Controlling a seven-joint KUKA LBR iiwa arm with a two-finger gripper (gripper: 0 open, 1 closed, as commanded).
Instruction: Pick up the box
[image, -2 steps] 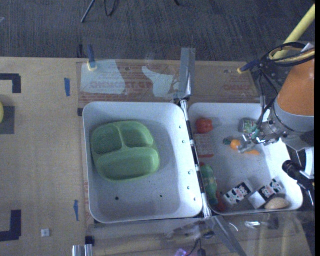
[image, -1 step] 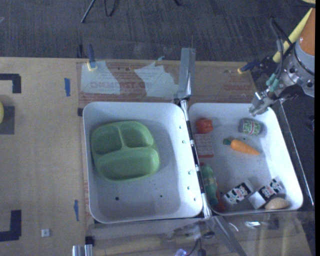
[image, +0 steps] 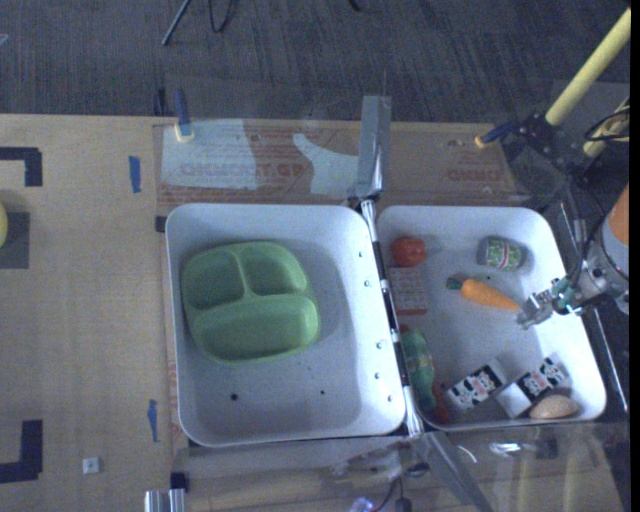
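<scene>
Hovering over right bin (image: 590, 330): gripper (image: 532, 311), fingers slightly parted, holding nothing; cow-print box (image: 477, 385) lies near front wall, second box (image: 535, 382) just beside; descend squarely, straddling one box alone

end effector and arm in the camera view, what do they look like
The end effector is a small, pale grey metal piece with a teal-green patch just behind its tip. Behind it sits a rounded, light grey wrist, and an orange band shows on the arm above that, at the right edge. It is too small for finer markings.
</scene>
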